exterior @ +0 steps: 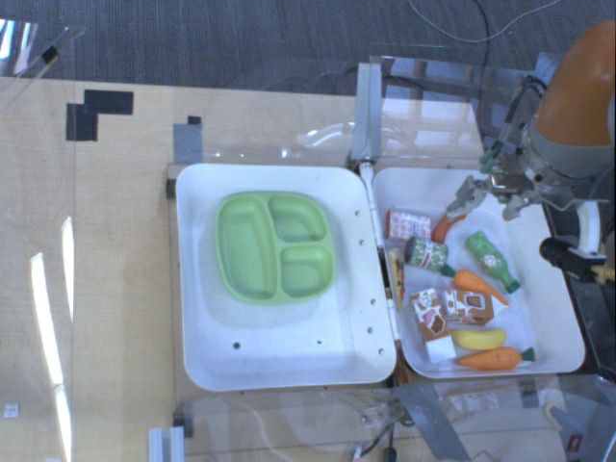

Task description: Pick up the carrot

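I see the worktop [106, 258] carrying two shallow white bins side by side. The left bin [279, 354], well to the far side from my hand, holds just a green divided tray [274, 246], so it reads as the sorting side. The right bin [563, 349] is the cluttered one, which I take to be why the arm [577, 94] reaches in over its upper edge.

My hand [486, 195] hovers above the top of that bin with its fingers [462, 198] spread apart and nothing between them. Just below it lies a small orange-red piece [443, 227] beside a pink-and-white packet [409, 224], then a dark green can [426, 253] and a green bottle [492, 261].

There are two carrots. One carrot [474, 282] lies below the hand, tucked between the bottle and a printed carton [452, 311]; that crowding would leave little room for the fingers, I judge. The second carrot [493, 359] lies farthest from the hand at the bin's near edge, just under a yellow banana [478, 338], with more free space on its outer side.
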`<action>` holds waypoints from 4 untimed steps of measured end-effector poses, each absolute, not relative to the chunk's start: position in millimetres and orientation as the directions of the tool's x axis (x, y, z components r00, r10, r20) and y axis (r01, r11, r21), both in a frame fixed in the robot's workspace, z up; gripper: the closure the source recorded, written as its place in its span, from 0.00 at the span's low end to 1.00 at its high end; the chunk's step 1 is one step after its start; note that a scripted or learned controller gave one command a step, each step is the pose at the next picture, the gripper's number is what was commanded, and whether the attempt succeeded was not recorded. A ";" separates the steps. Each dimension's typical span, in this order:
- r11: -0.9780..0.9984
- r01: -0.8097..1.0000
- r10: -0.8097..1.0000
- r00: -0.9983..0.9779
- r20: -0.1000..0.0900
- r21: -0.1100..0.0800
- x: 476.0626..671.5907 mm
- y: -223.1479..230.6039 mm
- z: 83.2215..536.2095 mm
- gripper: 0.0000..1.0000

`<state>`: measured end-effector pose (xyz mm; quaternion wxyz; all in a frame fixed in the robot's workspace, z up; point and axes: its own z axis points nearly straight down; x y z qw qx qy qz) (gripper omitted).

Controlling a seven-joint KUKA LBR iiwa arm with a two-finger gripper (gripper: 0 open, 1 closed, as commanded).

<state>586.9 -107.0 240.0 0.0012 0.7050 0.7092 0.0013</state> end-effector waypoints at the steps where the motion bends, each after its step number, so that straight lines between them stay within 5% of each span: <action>1: -0.216 0.976 0.976 0.216 0.002 0.011 535.0 -120.0 88.7 0.00; 2: -0.216 0.976 0.977 0.215 0.004 0.018 538.0 -118.2 100.6 1.00; 3: -0.216 0.976 0.977 0.215 0.004 0.018 537.9 -118.3 100.6 0.00; 4: -0.253 0.968 0.968 0.253 0.004 0.011 520.7 -197.4 89.1 0.00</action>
